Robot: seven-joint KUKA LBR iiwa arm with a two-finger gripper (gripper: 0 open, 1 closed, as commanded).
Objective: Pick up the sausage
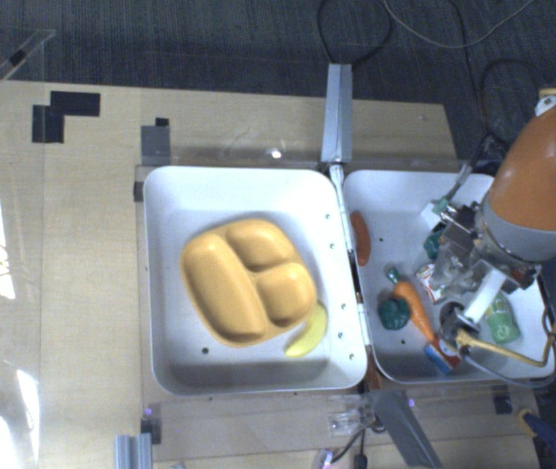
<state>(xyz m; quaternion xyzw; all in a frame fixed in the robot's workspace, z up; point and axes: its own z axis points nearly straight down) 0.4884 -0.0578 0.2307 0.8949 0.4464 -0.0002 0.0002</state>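
The sausage is a short reddish-orange link lying lengthwise against the left wall of the right bin, in its upper half. My gripper hangs over the middle right of that same bin, well to the right of the sausage and apart from it. The arm's orange band and grey wrist cover much of the bin's right side. Nothing of the sausage is hidden.
An orange carrot and a dark green vegetable lie below-left of the gripper. A green item and a blue piece sit near the front. The left bin holds a large yellow bun-shaped object and a banana.
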